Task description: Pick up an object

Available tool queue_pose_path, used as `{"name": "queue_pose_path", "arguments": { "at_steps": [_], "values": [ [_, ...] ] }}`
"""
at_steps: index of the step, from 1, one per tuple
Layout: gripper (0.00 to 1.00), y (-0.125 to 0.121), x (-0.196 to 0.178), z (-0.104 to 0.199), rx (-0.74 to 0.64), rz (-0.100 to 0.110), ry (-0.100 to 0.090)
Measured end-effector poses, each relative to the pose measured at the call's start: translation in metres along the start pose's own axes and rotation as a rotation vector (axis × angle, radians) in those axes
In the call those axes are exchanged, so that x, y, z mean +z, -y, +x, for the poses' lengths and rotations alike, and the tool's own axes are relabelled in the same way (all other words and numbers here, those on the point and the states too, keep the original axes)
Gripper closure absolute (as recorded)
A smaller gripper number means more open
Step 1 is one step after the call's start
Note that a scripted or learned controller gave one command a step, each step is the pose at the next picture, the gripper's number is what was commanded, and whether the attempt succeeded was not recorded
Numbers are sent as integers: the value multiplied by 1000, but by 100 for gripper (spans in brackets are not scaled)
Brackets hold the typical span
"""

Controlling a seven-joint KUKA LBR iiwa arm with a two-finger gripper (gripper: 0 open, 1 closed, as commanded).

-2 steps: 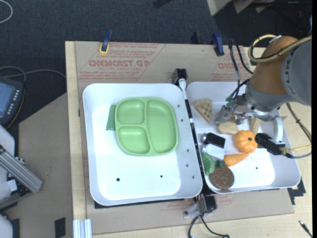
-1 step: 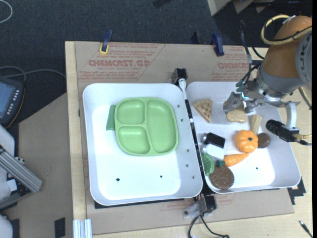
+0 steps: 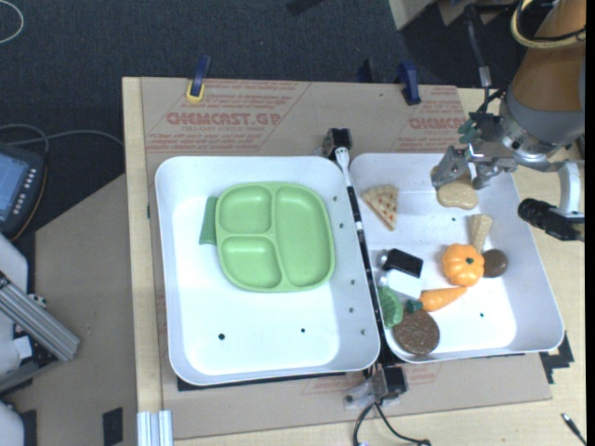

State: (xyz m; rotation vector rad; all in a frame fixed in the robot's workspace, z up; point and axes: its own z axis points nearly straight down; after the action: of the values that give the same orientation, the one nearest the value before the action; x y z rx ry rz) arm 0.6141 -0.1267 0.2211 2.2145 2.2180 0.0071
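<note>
Down at the near edge of the right-hand white bin (image 3: 544, 297) lay a round brown cookie-like disc (image 3: 416, 332), with an orange toy carrot (image 3: 442, 297) just above it. Next came a small orange pumpkin (image 3: 462, 263), beside a dark brown ball (image 3: 494, 263) and a black-and-white block (image 3: 403, 264). Further back sat a tan wedge-shaped cracker (image 3: 382, 203). In the left bin (image 3: 177, 277) rested a green divided plate (image 3: 275, 235). Farthest off, the grey gripper (image 3: 459, 182) was clamped on a pale beige lump (image 3: 457, 195), which hung above the right bin's far end.
</note>
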Motion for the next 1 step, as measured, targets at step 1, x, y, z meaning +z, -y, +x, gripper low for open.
{"name": "queue_pose_path", "arguments": {
  "at_steps": [1],
  "values": [
    [100,-1,-4,0,1,5,-1]
  ]
}}
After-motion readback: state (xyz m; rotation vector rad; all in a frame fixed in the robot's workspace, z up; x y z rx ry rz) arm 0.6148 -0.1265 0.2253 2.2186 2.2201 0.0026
